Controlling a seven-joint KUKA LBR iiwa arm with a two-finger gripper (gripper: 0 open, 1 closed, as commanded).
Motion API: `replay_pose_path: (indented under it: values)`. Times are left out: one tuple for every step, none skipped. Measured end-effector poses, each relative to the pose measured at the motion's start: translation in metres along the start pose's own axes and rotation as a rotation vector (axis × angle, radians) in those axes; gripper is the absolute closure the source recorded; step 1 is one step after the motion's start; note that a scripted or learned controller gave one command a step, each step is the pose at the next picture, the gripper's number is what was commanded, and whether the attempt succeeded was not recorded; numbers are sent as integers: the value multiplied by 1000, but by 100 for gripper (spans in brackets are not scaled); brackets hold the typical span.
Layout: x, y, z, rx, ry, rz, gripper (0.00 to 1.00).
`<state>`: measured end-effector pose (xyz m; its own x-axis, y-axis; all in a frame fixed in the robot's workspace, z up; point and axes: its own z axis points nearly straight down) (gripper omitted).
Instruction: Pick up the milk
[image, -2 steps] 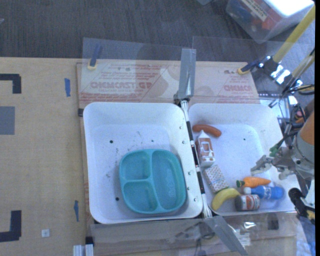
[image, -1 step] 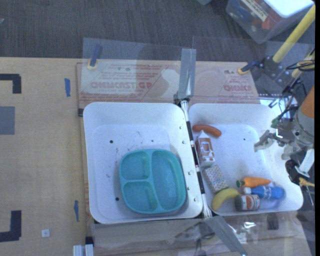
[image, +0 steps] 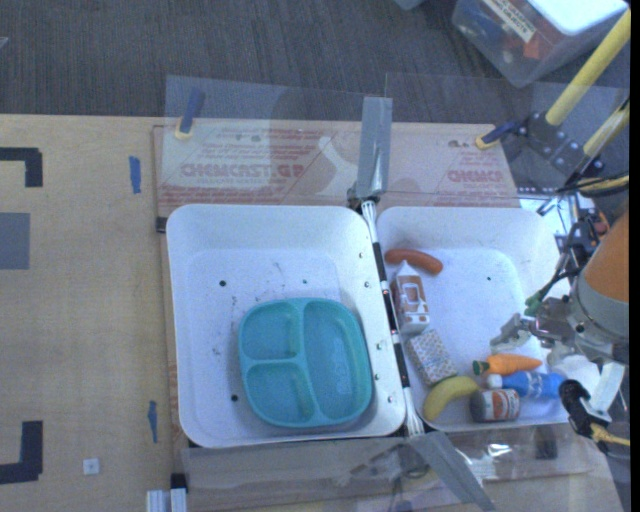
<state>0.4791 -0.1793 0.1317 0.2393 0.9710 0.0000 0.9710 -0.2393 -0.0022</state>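
Two shallow white bins side by side on a light wood bench (image: 80, 330); single overhead slanted view.

Left bin (image: 190, 300): one teal three-compartment plastic tray (image: 303, 362), sitting toward the near right corner.

Right bin (image: 480, 290): everything else. Small brown-and-white milk carton (image: 411, 303) lies flat against the left wall, about mid-length, just beside the divider. Red-orange sausage (image: 414, 261) is near the far left corner, just beyond the carton. Speckled tan block (image: 431, 354) sits just nearer than the carton. Yellow banana (image: 448, 394) is at the near edge. Orange carrot (image: 513, 363), blue bottle (image: 530, 384) and a brown jar on its side (image: 495, 404) cluster at the near right.

Gripper (image: 540, 330) hangs over the right side of the right bin, above the carrot cluster, well apart from the carton. Can't tell the claw's state; it's a tangle of metal and cable at the frame edge. Nothing visibly held.

Judgement: pick not yet started. The carton hugging the wall probably limits approach from that side.

Surroundings: clear plastic sheets (image: 280, 150) behind the bins, blue tape (image: 134, 174) and black marks (image: 25, 165) on the bench, dark grey carpet (image: 250, 40) beyond.
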Motion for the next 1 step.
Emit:
replay_pose_path:
  values:
    - [-14,65,-14,-5,-2,-224,0]
